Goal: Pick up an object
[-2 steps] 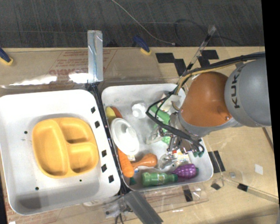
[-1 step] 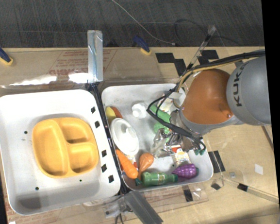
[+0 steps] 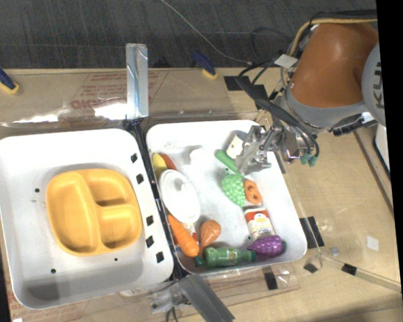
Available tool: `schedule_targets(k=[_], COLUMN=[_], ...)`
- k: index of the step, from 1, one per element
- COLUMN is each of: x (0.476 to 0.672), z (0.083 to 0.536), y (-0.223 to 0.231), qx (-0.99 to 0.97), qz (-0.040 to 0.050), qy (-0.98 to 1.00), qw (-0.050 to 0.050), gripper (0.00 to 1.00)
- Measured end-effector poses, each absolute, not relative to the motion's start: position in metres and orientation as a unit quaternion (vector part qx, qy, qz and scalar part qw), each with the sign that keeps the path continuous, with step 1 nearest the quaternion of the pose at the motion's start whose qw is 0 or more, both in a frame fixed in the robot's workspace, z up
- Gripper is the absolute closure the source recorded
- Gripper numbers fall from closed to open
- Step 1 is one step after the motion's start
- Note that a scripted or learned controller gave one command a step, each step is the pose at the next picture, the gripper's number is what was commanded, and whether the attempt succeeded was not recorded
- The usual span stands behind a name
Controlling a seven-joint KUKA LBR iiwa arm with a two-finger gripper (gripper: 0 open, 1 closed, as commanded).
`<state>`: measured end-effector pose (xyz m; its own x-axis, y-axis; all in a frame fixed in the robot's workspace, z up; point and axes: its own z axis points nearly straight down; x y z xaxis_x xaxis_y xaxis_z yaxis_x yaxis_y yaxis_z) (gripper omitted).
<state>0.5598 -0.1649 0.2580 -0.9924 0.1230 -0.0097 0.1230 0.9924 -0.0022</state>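
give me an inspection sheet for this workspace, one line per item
surface: bench with left bin and right bin side by side
job's things: green grapes, purple grapes, carrot, green bottle, white bowl in right bin
clutter: yellow tray in left bin
grippers: gripper low over right bin's upper part, beside green grapes; nothing seen between fingers
cables: thin cable on floor behind bench
surroundings: blue clamps on bench's back edge
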Motion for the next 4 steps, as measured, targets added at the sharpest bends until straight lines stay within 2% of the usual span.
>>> schedule_targets(k=[1,2,3,4], x=[0.529,0.48,0.478,0.502], z=[0.233,0.218,0.281,0.214], y=[-0.154,-0.099,-0.152,-0.119], qx=[0.116,0.083,-0.001,-0.111], qz=[-0.0003,0.0004,-0.0015,0.0005], qy=[0.993,0.997,1.0,0.994], qw=[0.0,0.0,0.003,-0.001], gripper=[1.0,1.0,1.0,1.0])
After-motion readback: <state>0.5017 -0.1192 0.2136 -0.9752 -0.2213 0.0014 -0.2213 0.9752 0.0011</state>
